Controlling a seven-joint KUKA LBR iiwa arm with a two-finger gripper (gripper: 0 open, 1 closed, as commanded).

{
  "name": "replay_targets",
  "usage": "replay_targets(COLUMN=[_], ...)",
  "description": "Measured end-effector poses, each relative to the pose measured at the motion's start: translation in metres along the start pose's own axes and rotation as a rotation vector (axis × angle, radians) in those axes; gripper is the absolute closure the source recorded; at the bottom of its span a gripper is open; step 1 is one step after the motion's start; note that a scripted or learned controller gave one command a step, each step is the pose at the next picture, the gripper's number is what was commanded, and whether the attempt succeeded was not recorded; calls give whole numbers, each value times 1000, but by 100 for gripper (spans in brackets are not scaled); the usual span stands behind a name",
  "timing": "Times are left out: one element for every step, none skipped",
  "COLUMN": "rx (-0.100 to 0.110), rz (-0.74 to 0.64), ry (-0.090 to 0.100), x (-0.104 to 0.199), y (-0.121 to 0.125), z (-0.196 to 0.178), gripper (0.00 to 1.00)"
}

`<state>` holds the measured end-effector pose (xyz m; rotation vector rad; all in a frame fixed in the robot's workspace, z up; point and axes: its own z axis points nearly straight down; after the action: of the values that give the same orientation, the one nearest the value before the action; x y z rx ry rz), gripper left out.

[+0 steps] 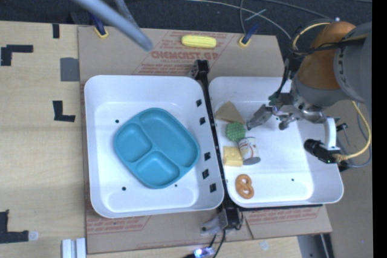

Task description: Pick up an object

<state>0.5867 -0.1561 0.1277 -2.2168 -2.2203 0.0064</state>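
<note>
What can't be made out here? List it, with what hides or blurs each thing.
- Gripper, camera view: fingers too small and blurred to read.
- Small can: label too small to read.
- Arm: cut off by the right edge.
- Right bin: part of its floor hidden beneath the arm.

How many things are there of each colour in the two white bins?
Blue: 1, the plate
Brown: 2, the wedge and the pretzel
Green: 1, the ball
Yellow: 1, the block
White: 1, the can
Total: 6
</note>
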Motion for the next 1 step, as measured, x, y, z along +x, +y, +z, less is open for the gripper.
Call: replay_targets(rx=[-5], rz=[0], ry=[-2], x=[0], y=[0], z=[45], gripper=[0])
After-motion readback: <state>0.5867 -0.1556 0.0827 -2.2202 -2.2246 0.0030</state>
